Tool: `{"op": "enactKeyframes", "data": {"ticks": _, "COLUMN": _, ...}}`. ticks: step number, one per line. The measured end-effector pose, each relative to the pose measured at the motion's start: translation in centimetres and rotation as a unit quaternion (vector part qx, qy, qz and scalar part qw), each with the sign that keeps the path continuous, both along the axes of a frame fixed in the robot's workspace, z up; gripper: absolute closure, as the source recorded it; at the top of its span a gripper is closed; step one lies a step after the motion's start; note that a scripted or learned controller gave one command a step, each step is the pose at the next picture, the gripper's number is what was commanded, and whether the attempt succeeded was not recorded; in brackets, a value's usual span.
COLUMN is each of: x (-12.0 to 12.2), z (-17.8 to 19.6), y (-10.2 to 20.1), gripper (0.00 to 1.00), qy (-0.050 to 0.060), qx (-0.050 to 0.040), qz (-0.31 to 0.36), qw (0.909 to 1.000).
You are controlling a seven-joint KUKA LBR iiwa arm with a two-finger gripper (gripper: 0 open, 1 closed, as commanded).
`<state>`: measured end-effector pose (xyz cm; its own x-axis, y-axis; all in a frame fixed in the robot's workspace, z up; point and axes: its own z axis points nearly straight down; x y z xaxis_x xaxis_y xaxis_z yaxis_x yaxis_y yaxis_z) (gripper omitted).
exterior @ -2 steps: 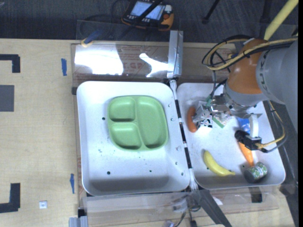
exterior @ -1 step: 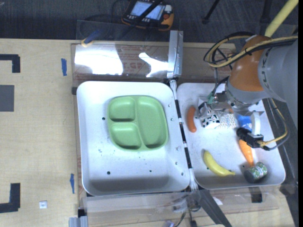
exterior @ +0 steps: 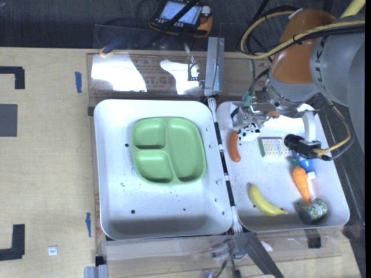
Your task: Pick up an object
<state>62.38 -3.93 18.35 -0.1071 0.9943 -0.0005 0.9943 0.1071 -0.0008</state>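
My gripper [exterior: 246, 119] hangs low over the far left part of the right bin [exterior: 336, 198]. Directly under it is a small white thing with black spots [exterior: 250, 133]; I cannot tell whether they touch. An orange-red sausage-shaped toy [exterior: 233, 146] lies just left of and below the gripper, beside the bin's left wall. To the right of the gripper sits a green-and-white pad [exterior: 272, 147]. Nearer the front are a yellow banana [exterior: 265, 201], an orange carrot [exterior: 301, 182] with a blue piece [exterior: 305, 165] at its top, and a dark green lump [exterior: 313, 210].
The left bin [exterior: 110, 172] holds a green divided plate [exterior: 168, 150] in its middle. A raised divider [exterior: 222, 161] runs between the two bins. The arm's grey body and orange band [exterior: 304, 51] stand over the right bin's far right corner.
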Motion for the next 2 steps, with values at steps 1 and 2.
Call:
{"op": "enactKeyframes", "data": {"ticks": 1, "x": 0.06, "z": 0.0, "y": 0.25, "gripper": 1.0, "qy": 0.0, "qx": -0.0004, "qz": 0.002, "qw": 1.0}}
{"op": "enactKeyframes", "data": {"ticks": 2, "x": 0.18, "z": 0.95, "y": 0.3, "gripper": 1.0, "qy": -0.002, "qx": -0.001, "qz": 0.004, "qw": 1.0}}
